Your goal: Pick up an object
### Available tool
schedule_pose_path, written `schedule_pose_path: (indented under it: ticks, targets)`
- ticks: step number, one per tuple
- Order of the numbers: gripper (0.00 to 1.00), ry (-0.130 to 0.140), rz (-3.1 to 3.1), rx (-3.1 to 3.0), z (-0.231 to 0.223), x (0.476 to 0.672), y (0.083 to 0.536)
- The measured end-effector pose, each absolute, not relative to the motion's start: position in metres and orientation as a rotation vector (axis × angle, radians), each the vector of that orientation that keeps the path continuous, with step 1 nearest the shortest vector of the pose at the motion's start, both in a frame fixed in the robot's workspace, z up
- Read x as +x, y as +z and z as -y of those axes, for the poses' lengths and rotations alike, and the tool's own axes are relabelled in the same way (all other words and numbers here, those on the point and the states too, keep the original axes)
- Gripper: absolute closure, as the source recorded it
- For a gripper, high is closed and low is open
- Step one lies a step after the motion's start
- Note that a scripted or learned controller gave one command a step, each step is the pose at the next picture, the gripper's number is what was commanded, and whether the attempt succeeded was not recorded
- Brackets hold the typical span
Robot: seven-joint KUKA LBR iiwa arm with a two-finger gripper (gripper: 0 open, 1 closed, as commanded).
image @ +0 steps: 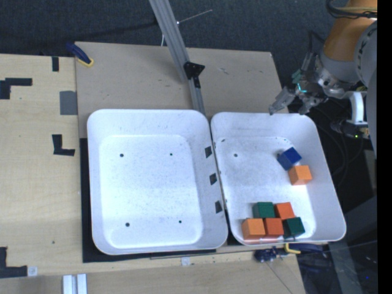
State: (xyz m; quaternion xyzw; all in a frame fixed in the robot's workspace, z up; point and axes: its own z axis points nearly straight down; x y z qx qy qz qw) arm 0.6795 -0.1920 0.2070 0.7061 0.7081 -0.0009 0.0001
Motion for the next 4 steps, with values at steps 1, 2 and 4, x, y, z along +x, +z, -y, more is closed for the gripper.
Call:
schedule_pose_path:
  ticks: [1, 2, 4]
  targets:
    - [0.00, -0.004, -2.224, 2.219, 0.192, 0.679, 0.207]
    - [0.00, -0.008, -2.228, 2.222, 0.186, 0.673, 0.145]
    - [1.00, -0.011, -2.228, 2.221, 0.185, 0.672, 0.103]
